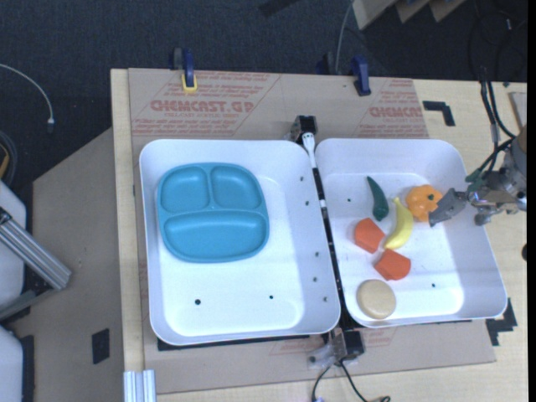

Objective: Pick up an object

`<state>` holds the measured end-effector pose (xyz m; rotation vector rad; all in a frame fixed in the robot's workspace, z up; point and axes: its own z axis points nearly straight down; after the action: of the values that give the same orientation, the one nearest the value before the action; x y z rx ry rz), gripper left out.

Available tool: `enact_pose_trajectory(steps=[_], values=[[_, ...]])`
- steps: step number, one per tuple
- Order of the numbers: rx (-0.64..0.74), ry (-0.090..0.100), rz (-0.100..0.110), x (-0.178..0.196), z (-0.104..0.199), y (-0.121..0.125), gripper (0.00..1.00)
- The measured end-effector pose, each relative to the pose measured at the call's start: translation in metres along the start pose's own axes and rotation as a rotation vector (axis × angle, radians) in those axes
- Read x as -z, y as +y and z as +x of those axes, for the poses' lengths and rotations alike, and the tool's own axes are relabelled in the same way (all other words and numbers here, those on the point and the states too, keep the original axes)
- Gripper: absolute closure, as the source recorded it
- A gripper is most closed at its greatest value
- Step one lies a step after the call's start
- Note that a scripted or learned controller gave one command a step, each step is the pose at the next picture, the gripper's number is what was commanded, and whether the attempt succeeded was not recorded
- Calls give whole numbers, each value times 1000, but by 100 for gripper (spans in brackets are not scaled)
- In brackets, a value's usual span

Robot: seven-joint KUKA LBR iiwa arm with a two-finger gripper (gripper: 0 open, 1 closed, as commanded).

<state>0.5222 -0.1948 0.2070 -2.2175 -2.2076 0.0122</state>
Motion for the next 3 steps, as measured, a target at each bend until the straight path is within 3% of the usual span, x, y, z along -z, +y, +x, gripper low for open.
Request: enact_pose_trajectory(steps=[1,3], values=[[5,-4,-14,8,1,3,0],[5,-1,-9,-100,0,7,0]])
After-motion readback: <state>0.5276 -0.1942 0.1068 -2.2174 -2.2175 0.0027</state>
